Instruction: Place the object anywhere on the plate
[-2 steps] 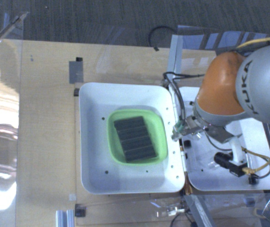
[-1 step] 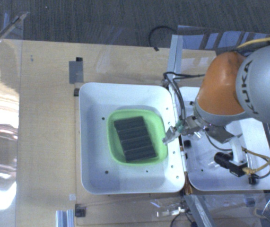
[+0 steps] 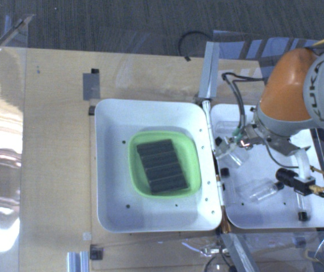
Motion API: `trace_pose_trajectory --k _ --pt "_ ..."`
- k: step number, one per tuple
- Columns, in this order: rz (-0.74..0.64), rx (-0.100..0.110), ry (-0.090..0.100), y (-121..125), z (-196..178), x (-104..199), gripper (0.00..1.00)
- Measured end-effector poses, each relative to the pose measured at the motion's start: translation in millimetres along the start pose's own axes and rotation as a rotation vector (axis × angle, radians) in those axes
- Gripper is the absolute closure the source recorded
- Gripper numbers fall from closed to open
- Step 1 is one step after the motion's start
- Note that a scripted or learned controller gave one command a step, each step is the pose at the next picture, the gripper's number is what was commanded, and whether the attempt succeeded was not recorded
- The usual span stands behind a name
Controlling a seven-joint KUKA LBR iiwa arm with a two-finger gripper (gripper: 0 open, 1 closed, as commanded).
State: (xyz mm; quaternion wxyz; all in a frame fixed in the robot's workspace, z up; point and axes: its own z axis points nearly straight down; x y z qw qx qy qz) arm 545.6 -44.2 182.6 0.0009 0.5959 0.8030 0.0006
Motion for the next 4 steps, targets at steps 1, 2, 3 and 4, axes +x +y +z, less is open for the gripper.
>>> trace_pose_trajectory --k 1,2,3,4 --pt "-0.005 -0.003 0.0 2.7 -8.5 0.2 1.0" --pt "-0.171 0.002 0.002 -18.3 0.5 74.1 1.0" --pt "-0.17 0.001 0.001 -18.3 0.4 73.8 0.0" --pt "-0.172 0.0 0.002 -15.9 -7.7 73.8 1.0"
